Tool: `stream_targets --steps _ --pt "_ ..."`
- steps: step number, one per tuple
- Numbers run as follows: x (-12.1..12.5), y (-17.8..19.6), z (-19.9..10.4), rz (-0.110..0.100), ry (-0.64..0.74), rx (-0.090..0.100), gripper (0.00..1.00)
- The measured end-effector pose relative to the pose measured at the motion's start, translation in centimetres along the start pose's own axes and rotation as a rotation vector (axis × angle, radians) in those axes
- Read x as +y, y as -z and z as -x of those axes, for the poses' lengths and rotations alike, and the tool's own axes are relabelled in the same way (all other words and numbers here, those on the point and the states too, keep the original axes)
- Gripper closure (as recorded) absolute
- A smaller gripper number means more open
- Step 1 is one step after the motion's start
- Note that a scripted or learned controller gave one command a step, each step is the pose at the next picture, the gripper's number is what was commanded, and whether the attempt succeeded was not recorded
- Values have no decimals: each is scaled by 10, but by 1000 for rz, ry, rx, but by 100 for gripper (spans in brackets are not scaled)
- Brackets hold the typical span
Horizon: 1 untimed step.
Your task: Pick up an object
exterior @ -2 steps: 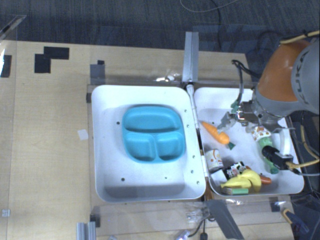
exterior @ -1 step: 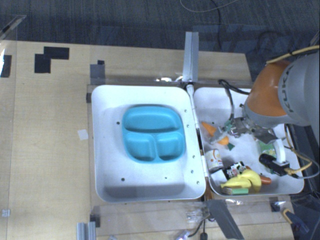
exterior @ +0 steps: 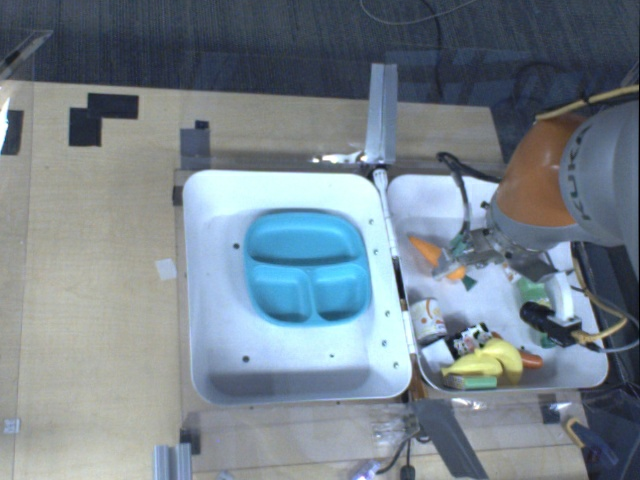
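My gripper (exterior: 462, 258) hangs low over the middle of the right bin (exterior: 430, 196), and I cannot tell its state from here (the wrist hides too much). Just under it lies an orange carrot-shaped piece (exterior: 426, 251), tapered, its long axis running from the bin's middle toward the far-left corner, narrow tip toward that corner. A second small orange bit (exterior: 467, 282) sits just beside it. Against the near edge lies a yellow banana (exterior: 487, 361), lengthwise along that edge. The left bin (exterior: 215, 268) carries a blue divided tray (exterior: 305, 266) at its middle
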<state>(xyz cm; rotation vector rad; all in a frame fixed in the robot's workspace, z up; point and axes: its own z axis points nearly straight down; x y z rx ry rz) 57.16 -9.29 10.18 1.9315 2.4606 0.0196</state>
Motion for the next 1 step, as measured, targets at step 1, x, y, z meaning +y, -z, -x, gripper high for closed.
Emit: stream_targets --steps 1 --pt "-58 108 5 -11 102 0 100"
